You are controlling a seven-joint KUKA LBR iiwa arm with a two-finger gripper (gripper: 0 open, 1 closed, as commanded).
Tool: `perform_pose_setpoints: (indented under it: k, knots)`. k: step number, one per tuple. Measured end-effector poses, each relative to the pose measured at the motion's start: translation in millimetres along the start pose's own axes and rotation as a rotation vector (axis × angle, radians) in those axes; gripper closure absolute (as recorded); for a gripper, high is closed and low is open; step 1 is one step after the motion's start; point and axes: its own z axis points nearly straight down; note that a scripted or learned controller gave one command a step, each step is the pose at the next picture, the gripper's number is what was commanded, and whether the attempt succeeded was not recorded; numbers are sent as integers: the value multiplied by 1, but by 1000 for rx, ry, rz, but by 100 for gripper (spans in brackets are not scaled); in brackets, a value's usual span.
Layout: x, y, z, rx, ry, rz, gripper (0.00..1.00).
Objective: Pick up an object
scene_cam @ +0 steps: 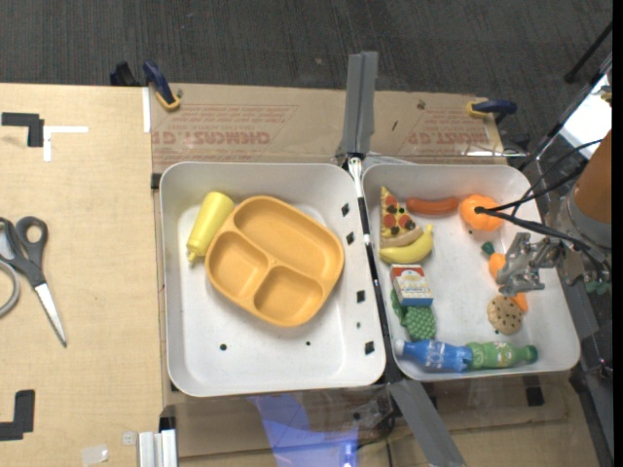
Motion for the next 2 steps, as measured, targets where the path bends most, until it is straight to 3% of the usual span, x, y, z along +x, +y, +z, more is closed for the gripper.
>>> perform_pose_setpoints:
  k: [1,2]
  knots:
    - [43,37,-18,-6,19,223,100]
    - [43,37,-18,-6,19,224,0]
